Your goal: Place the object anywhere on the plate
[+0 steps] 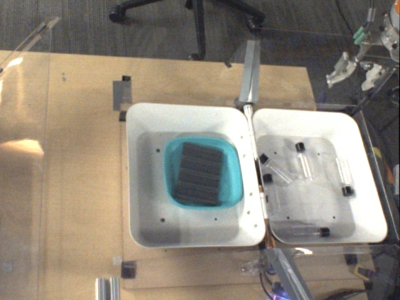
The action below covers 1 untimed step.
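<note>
Dark ribbed block (199,175): 1 pc, lies flat on the teal plate (170,167), approx. centred, all of it within the rim. The plate sits in the left bin (144,217) on the bench (62,199). Status, as judged: placement looks done.

Gripper (359,71): up at the far right corner, beyond the back edge of the right bin (369,224), well apart from block and plate. Its two pale prongs appear spread, w/ nothing between them and nothing touched. Detail is small, so the reading isn't firm.

Other contents: clear vials w/ black caps (304,165), several, scattered loose in the right bin. None is near the plate.

Risks from here, as judged:
- A needless 2nd grasp: closing on the block and lifting could drag it over the rim or tip the plate, undoing the result.
- A sweep across the left bin at low height could clip the plate's raised edge and shift plate and block together.
- A descent near the shared wall btwn bins could strike it.
- The vials roll easily and, being clear, are hard to see. Any contact in the right bin would scatter them.
</note>
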Available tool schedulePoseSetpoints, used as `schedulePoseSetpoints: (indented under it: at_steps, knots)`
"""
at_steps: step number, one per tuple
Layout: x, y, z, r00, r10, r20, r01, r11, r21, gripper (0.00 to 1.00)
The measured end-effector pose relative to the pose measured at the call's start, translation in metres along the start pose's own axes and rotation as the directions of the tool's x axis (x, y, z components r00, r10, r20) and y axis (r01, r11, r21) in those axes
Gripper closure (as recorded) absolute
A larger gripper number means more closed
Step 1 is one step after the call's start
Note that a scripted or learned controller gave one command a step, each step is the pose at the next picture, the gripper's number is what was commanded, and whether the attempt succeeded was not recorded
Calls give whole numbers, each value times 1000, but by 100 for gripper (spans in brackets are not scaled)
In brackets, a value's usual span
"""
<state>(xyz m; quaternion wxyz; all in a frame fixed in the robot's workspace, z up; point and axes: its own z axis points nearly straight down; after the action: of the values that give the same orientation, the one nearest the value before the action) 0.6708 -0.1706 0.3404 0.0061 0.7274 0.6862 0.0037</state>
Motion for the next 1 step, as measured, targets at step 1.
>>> schedulePoseSetpoints:
  at_steps: [1]
  knots:
    - [-18,1,-11,993,116,1,-116,993,1,0]
